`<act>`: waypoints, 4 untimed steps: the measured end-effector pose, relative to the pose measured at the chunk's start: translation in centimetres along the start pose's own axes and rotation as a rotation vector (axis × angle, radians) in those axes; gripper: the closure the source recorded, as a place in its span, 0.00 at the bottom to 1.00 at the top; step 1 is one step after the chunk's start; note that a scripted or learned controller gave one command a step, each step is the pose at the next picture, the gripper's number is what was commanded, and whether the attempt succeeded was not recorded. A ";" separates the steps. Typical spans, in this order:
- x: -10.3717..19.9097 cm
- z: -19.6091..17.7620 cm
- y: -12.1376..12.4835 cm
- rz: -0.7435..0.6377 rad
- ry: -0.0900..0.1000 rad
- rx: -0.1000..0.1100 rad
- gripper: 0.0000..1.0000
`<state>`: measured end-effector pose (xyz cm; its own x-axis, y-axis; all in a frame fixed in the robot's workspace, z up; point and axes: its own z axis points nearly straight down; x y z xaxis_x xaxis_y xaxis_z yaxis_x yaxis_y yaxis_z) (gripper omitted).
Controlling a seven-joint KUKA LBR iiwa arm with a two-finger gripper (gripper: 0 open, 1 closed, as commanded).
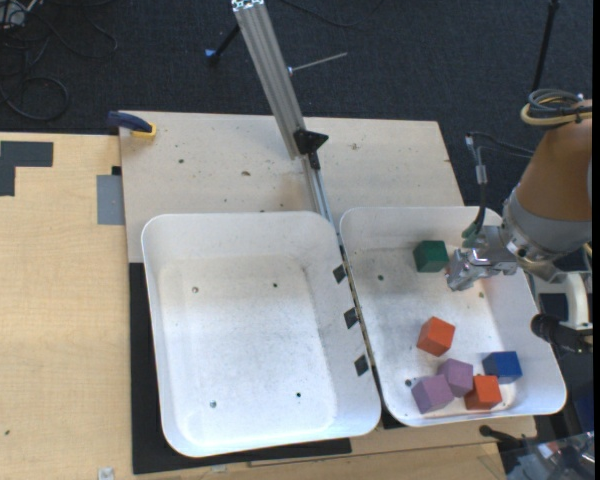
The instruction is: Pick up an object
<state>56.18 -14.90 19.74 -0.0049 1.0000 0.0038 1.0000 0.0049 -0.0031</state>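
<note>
A pale, speckled worktop carries two shallow white bins side by side, with dark carpeted floor and loose cables beyond it and a light wooden surface to the camera's left. A slanted aluminium rail rises from the seam between the bins. The left bin has only specks on its floor. In the right bin lie a green cube, an orange cube, two purple cubes, a blue cube and a small orange block. The end effector hangs just beside the green cube; whether it is apart or together cannot be told.
</note>
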 end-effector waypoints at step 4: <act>21.1 -2.2 3.5 0.000 -0.001 -0.001 1.00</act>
